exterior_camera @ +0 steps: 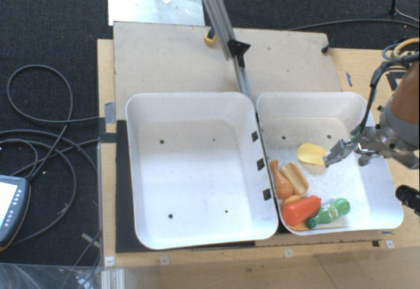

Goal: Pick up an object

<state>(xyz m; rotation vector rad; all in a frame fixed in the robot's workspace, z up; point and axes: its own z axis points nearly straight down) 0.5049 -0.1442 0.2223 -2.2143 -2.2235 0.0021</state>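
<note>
The right bin holds several toy foods. A pale yellow piece lies near its middle. Closer to the front are a hot dog in a bun, an orange piece, a red pepper and a green bottle. My gripper hangs low over the right half of this bin, open with nothing between its fingers. Its left fingertip is just right of the yellow piece, and I cannot tell if they touch.
The left bin stands beside the right one, sharing a dividing wall. A slanted metal pole runs from the top down to the bins' back edge. Cables and a tablet lie on the floor at left.
</note>
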